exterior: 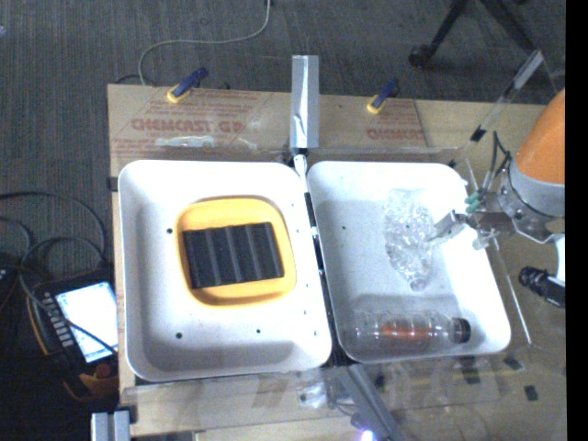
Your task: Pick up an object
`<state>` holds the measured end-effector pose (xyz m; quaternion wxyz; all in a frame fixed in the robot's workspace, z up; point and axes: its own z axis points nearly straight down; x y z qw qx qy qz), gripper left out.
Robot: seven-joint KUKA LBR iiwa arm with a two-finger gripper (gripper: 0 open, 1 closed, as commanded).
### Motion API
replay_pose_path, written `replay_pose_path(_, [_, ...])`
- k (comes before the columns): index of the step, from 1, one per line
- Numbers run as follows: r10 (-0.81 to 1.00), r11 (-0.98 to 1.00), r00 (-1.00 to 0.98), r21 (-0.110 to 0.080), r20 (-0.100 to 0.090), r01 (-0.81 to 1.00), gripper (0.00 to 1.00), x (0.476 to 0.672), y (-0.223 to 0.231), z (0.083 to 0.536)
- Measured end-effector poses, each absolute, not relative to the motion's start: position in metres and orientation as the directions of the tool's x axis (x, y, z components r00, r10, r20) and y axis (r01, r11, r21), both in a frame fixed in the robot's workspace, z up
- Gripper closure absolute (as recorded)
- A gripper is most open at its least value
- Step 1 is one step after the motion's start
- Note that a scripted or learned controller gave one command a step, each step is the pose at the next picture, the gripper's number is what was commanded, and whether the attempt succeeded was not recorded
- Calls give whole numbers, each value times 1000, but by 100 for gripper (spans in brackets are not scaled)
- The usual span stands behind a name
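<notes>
The left bin (138, 246) held a yellow tray (237, 251) with a dark ribbed insert, untouched. In the right bin (349, 200) lay crumpled clear plastic (407, 237) mid-bin and a bottle (412, 329) along the near wall, both resting on the floor. The gripper (450, 226) reached in from the right rim, its tip just beside the plastic. Whether it was open or closed could not be told. Nothing looked lifted; the pick seemed yet to be made.

Bench (211, 122) bears two white bins side by side: left bin (147, 274); right bin (349, 209)
</notes>
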<state>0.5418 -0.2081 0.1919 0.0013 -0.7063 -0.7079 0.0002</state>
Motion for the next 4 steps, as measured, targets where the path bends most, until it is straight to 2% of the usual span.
replay_pose_path(1, [999, -42, 42, 4, -2, 999, 0, 556, -194, 96])
replay_pose_path(2, [991, 133, -133, 7, -7, 991, 0, 624, -174, 92])
replay_pose_path(3, [998, 61, -61, 10, 8, 998, 0, 625, -214, 93])
replay_pose_path(4, [996, 94, -94, 13, -7, 995, 0, 603, -173, 92])
